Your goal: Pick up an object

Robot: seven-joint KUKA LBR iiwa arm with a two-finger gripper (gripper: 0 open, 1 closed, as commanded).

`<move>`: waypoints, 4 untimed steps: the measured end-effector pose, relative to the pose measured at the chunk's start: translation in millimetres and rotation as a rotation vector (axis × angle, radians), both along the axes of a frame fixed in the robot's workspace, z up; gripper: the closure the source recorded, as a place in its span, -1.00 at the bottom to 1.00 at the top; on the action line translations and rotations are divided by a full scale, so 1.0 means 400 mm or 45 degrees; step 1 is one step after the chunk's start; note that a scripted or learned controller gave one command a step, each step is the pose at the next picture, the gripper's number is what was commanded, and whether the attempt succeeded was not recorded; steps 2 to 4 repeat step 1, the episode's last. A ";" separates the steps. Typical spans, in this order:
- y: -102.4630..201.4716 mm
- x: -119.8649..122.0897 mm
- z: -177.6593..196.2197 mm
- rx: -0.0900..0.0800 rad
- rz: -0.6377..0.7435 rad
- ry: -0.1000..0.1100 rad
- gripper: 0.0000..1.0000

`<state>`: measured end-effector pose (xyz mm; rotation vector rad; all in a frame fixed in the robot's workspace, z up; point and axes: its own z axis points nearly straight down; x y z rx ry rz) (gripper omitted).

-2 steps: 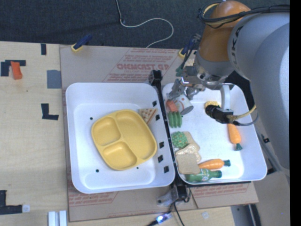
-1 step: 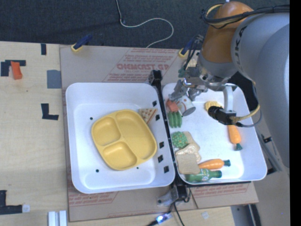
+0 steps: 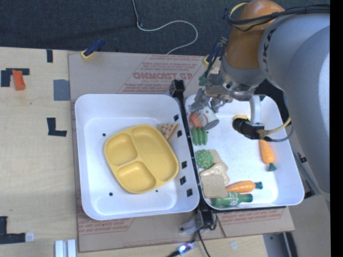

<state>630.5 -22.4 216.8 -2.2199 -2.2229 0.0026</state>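
Lying beneath pincer [image 3: 202,113]: green vegetable [image 3: 199,136]

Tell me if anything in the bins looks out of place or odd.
One thing: a waffle-patterned cracker sits tilted against the left bin's right wall, tucked behind the yellow divided tray. The other toy foods lie in the right bin, piled along its left side.

Bare floor mid right bin [image 3: 236,154] — toy food [image 3: 214,170] crowding its left side.
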 end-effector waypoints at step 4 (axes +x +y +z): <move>-0.004 0.017 0.004 0.000 0.000 0.000 1.00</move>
